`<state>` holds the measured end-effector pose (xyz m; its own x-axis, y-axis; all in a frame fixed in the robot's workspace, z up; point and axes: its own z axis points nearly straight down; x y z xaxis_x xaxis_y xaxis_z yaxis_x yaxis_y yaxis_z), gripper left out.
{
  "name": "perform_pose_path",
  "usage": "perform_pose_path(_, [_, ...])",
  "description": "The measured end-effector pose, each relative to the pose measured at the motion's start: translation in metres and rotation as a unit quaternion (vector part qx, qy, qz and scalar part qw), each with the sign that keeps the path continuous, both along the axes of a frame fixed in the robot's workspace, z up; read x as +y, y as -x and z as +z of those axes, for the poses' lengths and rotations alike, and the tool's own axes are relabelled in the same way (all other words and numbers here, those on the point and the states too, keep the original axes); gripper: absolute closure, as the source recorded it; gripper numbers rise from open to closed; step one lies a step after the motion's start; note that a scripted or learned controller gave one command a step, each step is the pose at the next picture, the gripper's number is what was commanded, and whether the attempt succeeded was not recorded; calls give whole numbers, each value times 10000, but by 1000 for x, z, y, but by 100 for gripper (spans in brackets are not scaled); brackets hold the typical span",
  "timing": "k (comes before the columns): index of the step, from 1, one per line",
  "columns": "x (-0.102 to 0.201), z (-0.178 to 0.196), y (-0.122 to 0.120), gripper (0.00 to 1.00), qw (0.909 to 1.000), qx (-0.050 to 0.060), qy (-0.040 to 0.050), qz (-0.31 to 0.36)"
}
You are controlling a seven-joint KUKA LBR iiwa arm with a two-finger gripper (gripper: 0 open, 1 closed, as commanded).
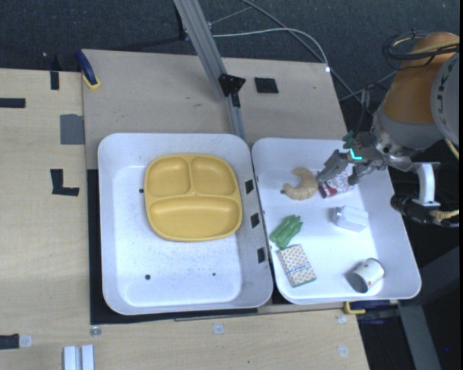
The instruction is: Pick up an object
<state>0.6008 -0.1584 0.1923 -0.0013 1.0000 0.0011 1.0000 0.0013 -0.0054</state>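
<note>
My gripper [344,168] hangs over the upper part of the right bin [393,245], reaching in from the right. A small red and white packet [333,186] lies right under its tip, touching or nearly touching it. Just left of the packet is a tan curved piece [299,185]. Further forward in the same bin are a green object [285,230], a patterned flat box [296,265], a white block [349,218] and a small grey and white cup [366,274] on its side.
The left bin [123,276] holds a yellow divided plate [193,196]. A grey metal pole [208,45] slants in from the top, ending between the bins. Cables run along the bench behind the right bin.
</note>
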Motion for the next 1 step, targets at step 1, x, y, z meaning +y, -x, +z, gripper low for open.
perform_pose_path(1, [0, 2, -1, 0, 10000, -21, 5, 3])
